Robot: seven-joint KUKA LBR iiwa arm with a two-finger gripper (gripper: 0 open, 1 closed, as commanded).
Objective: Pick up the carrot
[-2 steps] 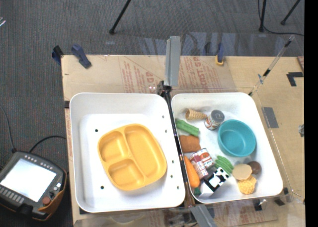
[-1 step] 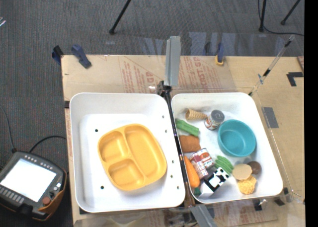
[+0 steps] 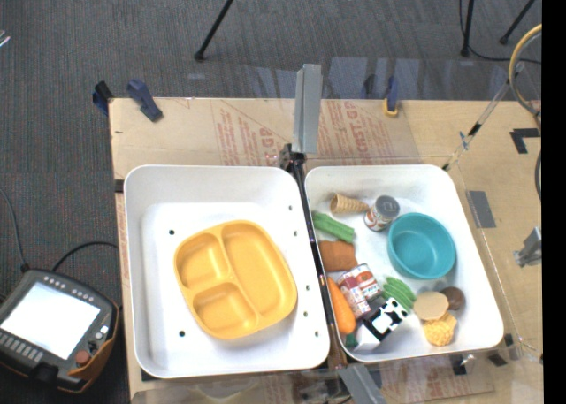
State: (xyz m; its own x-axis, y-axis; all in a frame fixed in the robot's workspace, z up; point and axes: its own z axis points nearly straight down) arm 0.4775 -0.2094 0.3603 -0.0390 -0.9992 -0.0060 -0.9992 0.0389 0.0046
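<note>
The carrot (image 3: 340, 304) is a slim orange piece with a green end, lying along the left wall of the right bin (image 3: 460, 208), near its front. It sits just below a brown sausage-like piece (image 3: 336, 255) and left of a red-labelled can (image 3: 359, 288) lying on its side.
The right bin also holds a teal bowl (image 3: 422, 246), an ice cream cone (image 3: 348, 204), a small upright can (image 3: 383, 213), green pea pods (image 3: 333, 226), a black-and-white carton (image 3: 386, 317), a cookie (image 3: 432, 306) and a yellow piece (image 3: 439, 331). The left bin (image 3: 159, 208) holds a yellow divided plate (image 3: 234, 278).
</note>
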